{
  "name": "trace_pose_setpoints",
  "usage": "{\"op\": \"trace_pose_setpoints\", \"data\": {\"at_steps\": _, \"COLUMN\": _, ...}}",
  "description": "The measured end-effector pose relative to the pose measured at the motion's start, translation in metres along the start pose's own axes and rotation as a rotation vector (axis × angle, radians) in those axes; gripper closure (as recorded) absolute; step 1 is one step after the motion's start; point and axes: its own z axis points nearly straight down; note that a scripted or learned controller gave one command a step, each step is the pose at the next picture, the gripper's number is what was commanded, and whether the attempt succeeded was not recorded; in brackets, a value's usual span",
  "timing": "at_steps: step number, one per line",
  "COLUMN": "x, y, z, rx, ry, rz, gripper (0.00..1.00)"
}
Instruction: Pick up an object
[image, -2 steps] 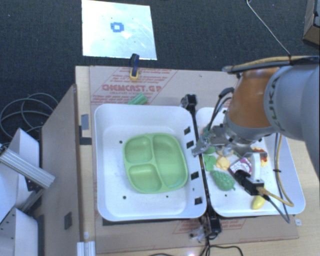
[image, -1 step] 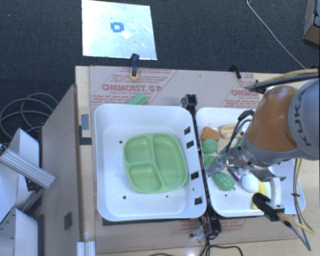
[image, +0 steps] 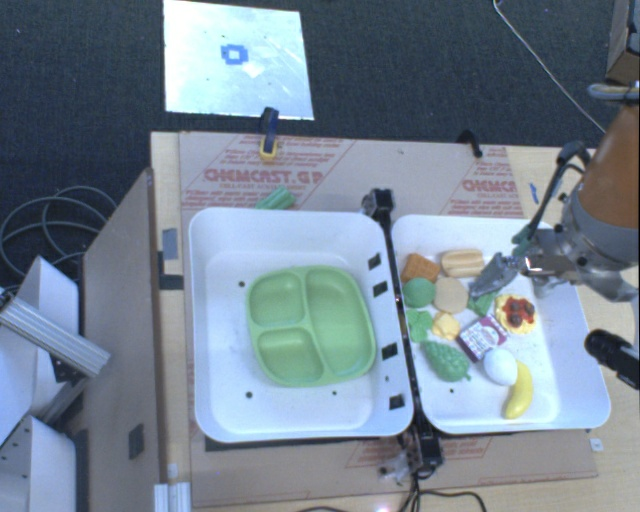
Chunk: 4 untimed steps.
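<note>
A grey robot arm with an orange band reaches in from the right, its gripper (image: 497, 270) hanging low over the right-hand bin (image: 570, 405), above the upper middle of a heap of toy food. Whether the pincer stands wide or narrow cannot be told at this slant, and nothing can be made out between its tips.

The objects to be picked all lie in that right bin: an orange bread slice (image: 420, 268) and a tan bread roll (image: 462, 262) along the top, a green round piece (image: 419, 293) and a pale round biscuit (image: 451, 295) just below them, a yellow cheese wedge (image: 446, 325), a green bumpy vegetable (image: 446, 360), a small purple-and-white carton (image: 481, 338), a white egg (image: 500, 367), a yellow banana (image: 519, 393) near the front wall, and a yellow piece topped with red (image: 517, 312) (possibly a pizza slice) just beside the gripper.

The left bin (image: 215, 400) holds a light-green divided plate (image: 309, 325) with three compartments, lying flat near its middle. A row of black clips (image: 385, 290) runs along the seam where the two bins meet.
</note>
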Motion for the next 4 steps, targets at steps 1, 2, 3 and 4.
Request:
{"op": "trace_pose_setpoints", "data": {"at_steps": 1, "x": 0.053, "y": 0.029, "z": -0.184, "rx": -0.005, "ry": 0.003, "rz": -0.006, "gripper": 0.0}}
{"op": "trace_pose_setpoints", "data": {"at_steps": 2, "x": 0.138, "y": 0.037, "z": 0.07, "rx": 0.032, "ry": 0.003, "rz": -0.006, "gripper": 0.0}}
{"op": "trace_pose_setpoints", "data": {"at_steps": 3, "x": 0.221, "y": 0.03, "z": 0.154, "rx": 0.025, "ry": 0.005, "rz": -0.009, "gripper": 0.0}}
{"op": "trace_pose_setpoints", "data": {"at_steps": 4, "x": 0.274, "y": 0.083, "z": 0.238, "rx": 0.009, "ry": 0.01, "rz": -0.007, "gripper": 0.0}}
